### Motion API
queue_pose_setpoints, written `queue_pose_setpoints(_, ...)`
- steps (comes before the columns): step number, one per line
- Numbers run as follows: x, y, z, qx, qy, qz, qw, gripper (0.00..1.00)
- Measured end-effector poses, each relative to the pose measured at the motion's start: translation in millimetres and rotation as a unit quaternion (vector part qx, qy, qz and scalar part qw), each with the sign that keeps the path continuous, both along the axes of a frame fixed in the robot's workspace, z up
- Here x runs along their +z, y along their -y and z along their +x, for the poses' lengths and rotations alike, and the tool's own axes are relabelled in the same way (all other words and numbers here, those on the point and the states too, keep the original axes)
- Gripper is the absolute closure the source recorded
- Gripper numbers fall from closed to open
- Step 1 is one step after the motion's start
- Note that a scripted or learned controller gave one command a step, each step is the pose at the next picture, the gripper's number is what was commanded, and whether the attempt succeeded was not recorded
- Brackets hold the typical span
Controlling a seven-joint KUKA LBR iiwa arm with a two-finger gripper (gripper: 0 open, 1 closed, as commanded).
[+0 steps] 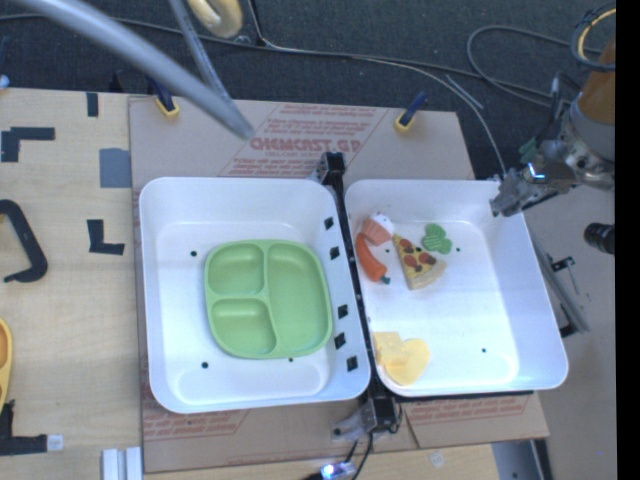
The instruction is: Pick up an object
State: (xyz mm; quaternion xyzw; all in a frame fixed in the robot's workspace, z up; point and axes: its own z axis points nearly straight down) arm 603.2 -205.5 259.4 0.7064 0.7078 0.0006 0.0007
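The right bin (520,298) holds an orange-red piece (372,251), a pizza slice (417,261), a small green piece (436,238) and a pale yellow piece (402,358). My gripper (508,200) hangs over the bin's upper right corner, well to the right of the green piece and apart from every object. Nothing shows between its fingers.
The left bin (170,218) holds a green divided tray (268,298). Black clips run along the seam between the bins (345,278). Cables cross the dark floor behind the bench. A grey pole (120,38) slants across the upper left.
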Motion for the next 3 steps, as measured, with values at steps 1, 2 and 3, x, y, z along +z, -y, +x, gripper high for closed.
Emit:
queue_pose_setpoints(1, 3.1, -58.9, 7.6, 0.002, -0.001, 0.0006, 1.0, 1.0)
queue_pose_setpoints(2, -12.6, -105.4, 8.3, 0.001, -0.002, 0.0, 1.0, 1.0)
queue_pose_setpoints(3, -12.8, -155.5, 2.5, 0.001, -0.002, 0.0001, 1.0, 1.0)
